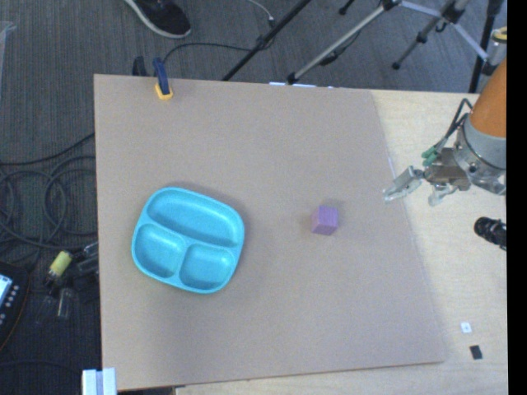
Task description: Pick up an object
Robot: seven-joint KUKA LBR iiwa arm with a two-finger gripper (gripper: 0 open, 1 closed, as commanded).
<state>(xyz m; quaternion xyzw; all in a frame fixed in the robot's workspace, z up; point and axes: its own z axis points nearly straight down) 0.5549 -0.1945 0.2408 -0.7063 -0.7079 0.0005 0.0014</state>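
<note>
Overhead, slanted look down at a large flat tan board covering most of the bench. Small lilac cube, apparently foam or plastic, lying on the board a little right of centre, alone, nothing touching it. Sky-blue plastic tray with three compartments resting on the board's left half, well apart from the cube. Small yellow and blue clamp gripping the board's far edge near the left corner.

Grey robot arm with an orange band entering from the right edge. Metal two-finger gripper at its end, pointing left, hovering over the board's right margin. Fingertips seen close together at the leftmost point, but too small and blurred to say whether spread or closed. Nothing visible between them.

Cube sitting to the left of the fingertips and slightly nearer the camera, clearly apart from them, with bare board between. Cube resting flat on the surface, not lifted.

Beyond the board's far edge: grey carpet, black tripod legs, and a dark shoe. Left of the board: loose black cables on the floor.
</note>
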